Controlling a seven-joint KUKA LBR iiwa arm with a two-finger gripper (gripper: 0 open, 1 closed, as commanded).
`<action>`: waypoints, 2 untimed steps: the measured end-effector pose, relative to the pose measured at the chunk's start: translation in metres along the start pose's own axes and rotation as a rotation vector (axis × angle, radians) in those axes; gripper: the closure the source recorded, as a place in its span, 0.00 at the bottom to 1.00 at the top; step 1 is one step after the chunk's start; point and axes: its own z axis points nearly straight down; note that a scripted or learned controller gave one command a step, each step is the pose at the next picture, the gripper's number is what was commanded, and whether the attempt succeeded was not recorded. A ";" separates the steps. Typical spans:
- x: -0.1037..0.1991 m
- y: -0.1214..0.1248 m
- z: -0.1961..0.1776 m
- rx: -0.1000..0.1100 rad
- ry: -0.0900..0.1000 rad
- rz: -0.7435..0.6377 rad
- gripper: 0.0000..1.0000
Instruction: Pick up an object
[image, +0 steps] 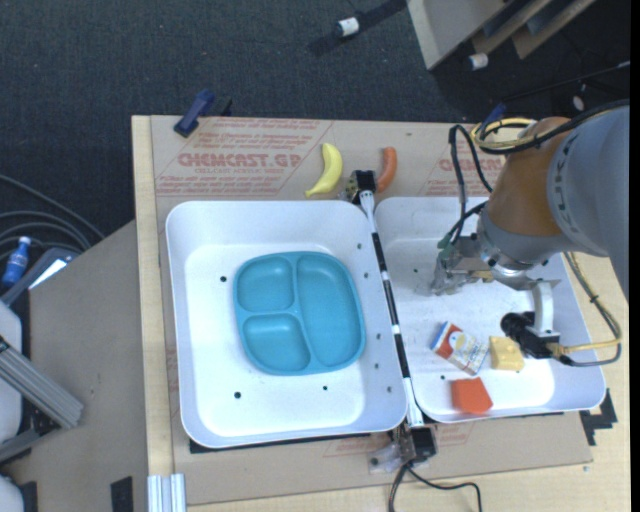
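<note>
My pincer (447, 272) hung low in the right bin (420, 225), its grip state indiscernible. The approach step was under way; the small carton (458, 345), cheese wedge (506, 354) and orange block (471, 397) lay nearby, unlifted. Next I needed to centre over one.

A robotics lab. A grey and orange arm (545, 195) trailing loose wires reaches over a table (250, 150) topped with board still printed with a maker's name. Two white bins (190, 300) sit clamped side by side. Cables (40, 215) and metal rails (40, 385) lie on dark carpet (150, 50).
</note>
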 end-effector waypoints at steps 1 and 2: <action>0.000 0.000 0.000 0.000 0.000 0.000 0.00; -0.004 0.047 0.010 0.001 -0.001 -0.001 0.00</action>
